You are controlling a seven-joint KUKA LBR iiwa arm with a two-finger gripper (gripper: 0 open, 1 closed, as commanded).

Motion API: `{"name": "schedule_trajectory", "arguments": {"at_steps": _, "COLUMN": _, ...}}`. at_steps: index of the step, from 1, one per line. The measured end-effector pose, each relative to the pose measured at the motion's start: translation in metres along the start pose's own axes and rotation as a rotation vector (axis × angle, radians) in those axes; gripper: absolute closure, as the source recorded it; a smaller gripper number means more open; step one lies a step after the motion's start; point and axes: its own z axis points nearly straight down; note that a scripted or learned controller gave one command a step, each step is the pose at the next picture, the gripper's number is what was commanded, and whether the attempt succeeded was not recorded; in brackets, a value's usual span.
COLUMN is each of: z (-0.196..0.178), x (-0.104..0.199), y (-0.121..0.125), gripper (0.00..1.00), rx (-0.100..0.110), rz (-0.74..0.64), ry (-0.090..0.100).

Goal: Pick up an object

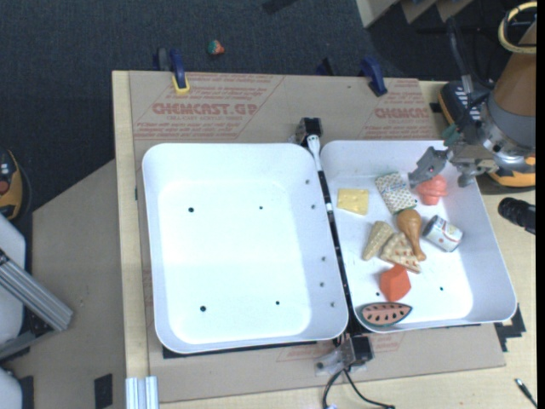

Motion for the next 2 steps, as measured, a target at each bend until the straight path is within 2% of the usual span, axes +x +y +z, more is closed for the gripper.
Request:
{"name": "schedule_trajectory", "arguments": {"at_steps": 1, "z": 0.1422, "x": -0.0612, "y": -0.0399, "gripper": 0.00, "rx": 0.012, "rz": 0.007, "ry": 0.002}}
{"name": "schedule_trajectory", "arguments": {"at_steps": 2, "z": 0.1343, "x": -0.0578, "y": -0.0353, "gripper": 0.00, "rx": 0.001, "rz": 0.001, "ry": 0.000}}
